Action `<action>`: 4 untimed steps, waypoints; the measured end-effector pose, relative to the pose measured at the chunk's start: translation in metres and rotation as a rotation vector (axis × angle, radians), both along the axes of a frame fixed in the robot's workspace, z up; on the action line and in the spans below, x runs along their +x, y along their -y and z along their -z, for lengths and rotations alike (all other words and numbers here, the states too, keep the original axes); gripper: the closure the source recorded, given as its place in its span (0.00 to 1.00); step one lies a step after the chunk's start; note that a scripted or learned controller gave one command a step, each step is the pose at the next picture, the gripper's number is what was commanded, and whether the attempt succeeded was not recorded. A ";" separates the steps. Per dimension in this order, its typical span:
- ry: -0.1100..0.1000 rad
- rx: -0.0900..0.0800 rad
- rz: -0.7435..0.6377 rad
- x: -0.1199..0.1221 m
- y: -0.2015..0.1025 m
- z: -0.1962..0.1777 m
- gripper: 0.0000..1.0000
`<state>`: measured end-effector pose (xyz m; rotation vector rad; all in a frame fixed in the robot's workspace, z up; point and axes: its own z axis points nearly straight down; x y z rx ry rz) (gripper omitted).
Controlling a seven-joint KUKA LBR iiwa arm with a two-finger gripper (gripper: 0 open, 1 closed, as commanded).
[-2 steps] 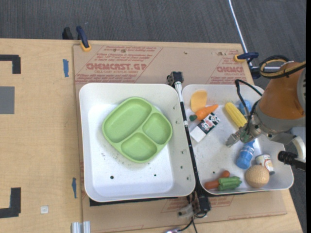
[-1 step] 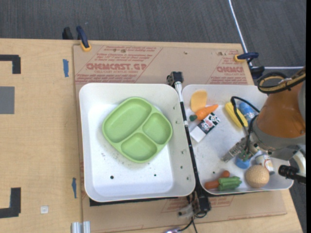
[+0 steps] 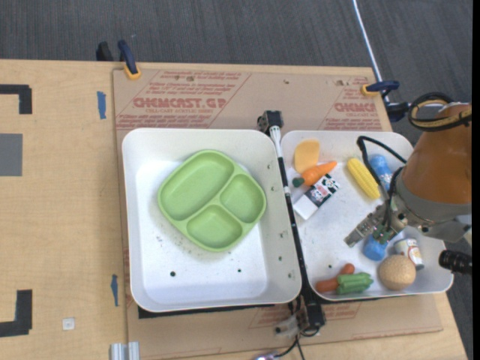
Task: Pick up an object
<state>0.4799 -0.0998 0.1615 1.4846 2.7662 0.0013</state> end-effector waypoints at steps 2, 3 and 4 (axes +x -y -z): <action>0.001 -0.001 0.044 0.036 -0.023 -0.023 1.00; -0.001 -0.001 -0.335 0.014 0.015 0.074 1.00; 0.007 -0.005 -0.675 0.003 0.013 0.074 1.00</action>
